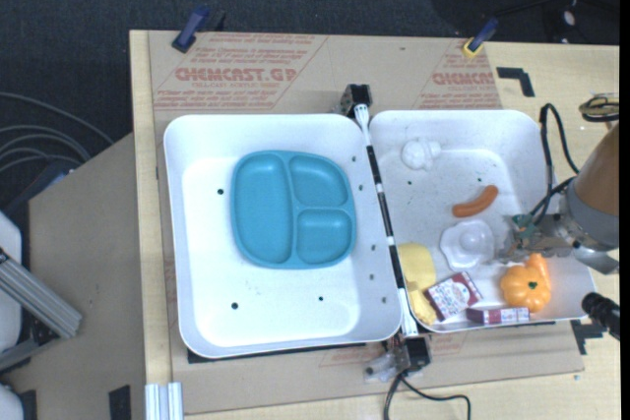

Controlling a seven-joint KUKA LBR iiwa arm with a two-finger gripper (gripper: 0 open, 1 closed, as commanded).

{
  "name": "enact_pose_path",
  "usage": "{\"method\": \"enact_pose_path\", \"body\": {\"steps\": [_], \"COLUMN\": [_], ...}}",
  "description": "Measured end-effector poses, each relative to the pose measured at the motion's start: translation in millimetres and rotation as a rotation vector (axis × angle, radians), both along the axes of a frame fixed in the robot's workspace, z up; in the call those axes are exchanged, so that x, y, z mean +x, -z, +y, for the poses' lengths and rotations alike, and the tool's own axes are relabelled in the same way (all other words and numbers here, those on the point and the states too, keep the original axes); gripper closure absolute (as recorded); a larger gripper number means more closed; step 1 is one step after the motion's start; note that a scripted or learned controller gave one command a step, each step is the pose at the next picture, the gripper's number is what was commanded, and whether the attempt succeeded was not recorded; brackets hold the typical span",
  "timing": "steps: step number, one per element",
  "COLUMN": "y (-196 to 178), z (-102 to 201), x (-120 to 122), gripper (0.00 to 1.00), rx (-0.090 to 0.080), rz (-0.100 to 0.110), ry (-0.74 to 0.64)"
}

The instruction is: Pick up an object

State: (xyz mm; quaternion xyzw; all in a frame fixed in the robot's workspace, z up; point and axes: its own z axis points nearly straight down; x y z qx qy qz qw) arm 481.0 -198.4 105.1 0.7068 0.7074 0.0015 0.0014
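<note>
Camera view puts the orange pumpkin nearest, in the right bin beside small packets. My fingers hang just above it, likely lining up a grab; I cannot tell their spread. Farther left, the other bin holds a blue divided tray.
</note>
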Motion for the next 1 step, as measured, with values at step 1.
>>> {"method": "enact_pose_path", "body": {"steps": [1], "y": [-0.1], "z": [2.1], "x": [0.4], "gripper": [0.00], "rx": [0.005], "rz": [0.002], "ry": [-0.003]}}
